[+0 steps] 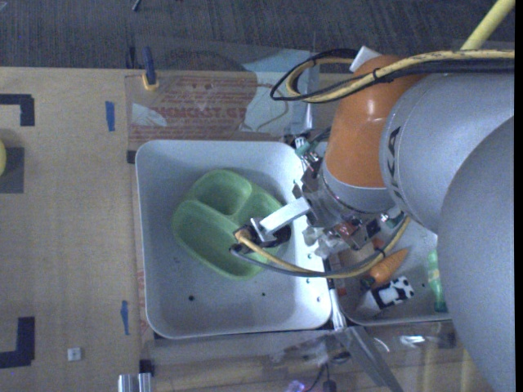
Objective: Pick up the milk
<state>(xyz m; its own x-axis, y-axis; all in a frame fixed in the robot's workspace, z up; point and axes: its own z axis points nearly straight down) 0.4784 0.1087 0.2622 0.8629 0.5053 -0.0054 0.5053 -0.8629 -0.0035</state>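
The milk (pixel 395 291) is a small white carton with black cow patches, lying in the right bin (pixel 384 315) near its front edge. An orange carrot (pixel 387 265) lies just behind it and touches it. My gripper (pixel 325 242) hangs over the wall between the two bins, to the left of the milk and apart from it. The wrist and cables hide its tips. Nothing shows as held.
A green two-compartment dish (pixel 214 219) lies in the left bin (pixel 163 243), close to the gripper's left side. A green object (pixel 436 284) sits at the right bin's far right. The bulky grey arm (pixel 458 162) covers most of the right bin.
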